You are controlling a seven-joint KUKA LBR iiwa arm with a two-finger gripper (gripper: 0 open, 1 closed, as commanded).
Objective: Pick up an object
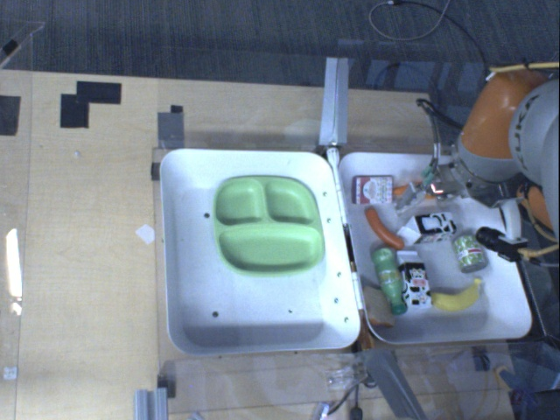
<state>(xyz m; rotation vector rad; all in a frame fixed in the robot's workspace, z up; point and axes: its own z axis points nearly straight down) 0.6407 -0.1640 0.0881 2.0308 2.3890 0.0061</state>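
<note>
The right bin (507,322) holds several small things. A maroon packet (378,188) lies at its far left, with an orange sausage (383,227) just below it. Nearer the front are a green bottle (388,278), a black-and-white cow-patterned carton (416,285) and a yellow banana (458,298). A green-labelled can (469,252) stands toward the right, and a white-and-black piece (435,226) lies mid-bin. My gripper (429,187) hangs low over the bin's far middle, right of the maroon packet and above the white-and-black piece. Nothing is visibly held.
The left bin (188,322) carries a green divided plate (267,223) in its middle. A metal post (332,103) rises between the bins at the back. The arm's orange band (490,121) and grey body cover the right bin's far right corner.
</note>
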